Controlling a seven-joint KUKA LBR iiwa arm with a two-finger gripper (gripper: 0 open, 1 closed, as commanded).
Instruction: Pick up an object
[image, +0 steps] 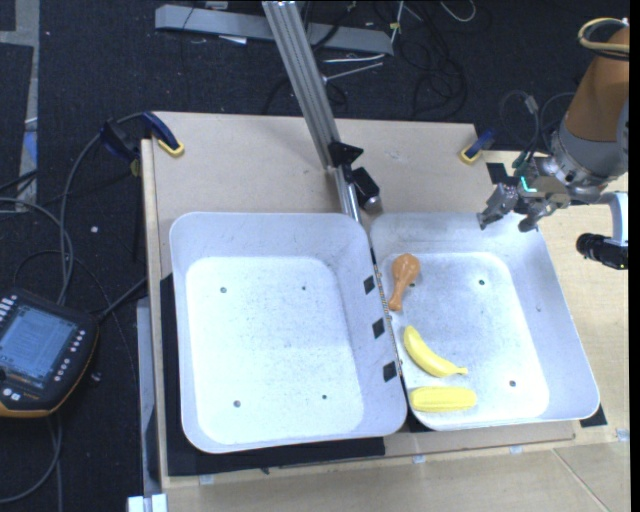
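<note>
1. Nearest us, along the front of the right bin (560, 330), we see a short yellow block (443, 400) lying flat, close to the bin's front-left corner; just behind it lies a banana (430, 355), slanted, its stem end pointing right; the two sit near each other, whether touching we cannot tell.
2. Farther back in the same bin, against its left wall, we find an orange-brown chicken drumstick (402, 277), the thick end toward the back, the thin end toward the banana.
3. The left bin (270, 330) lies beside it, the two bins' inner edges overlapping along the middle.
4. At the far right, over the back-right corner of the right bin, we see the gripper (508, 213) hanging from the grey arm (600, 110); its dark fingers appear spread apart with nothing between them.
5. All three objects lie well apart from the gripper, toward the left and front of it; the drumstick is the closest, the yellow block the farthest.
6. Beyond, a slanted metal pole (315, 90) rises from the bench between the bins.
</note>
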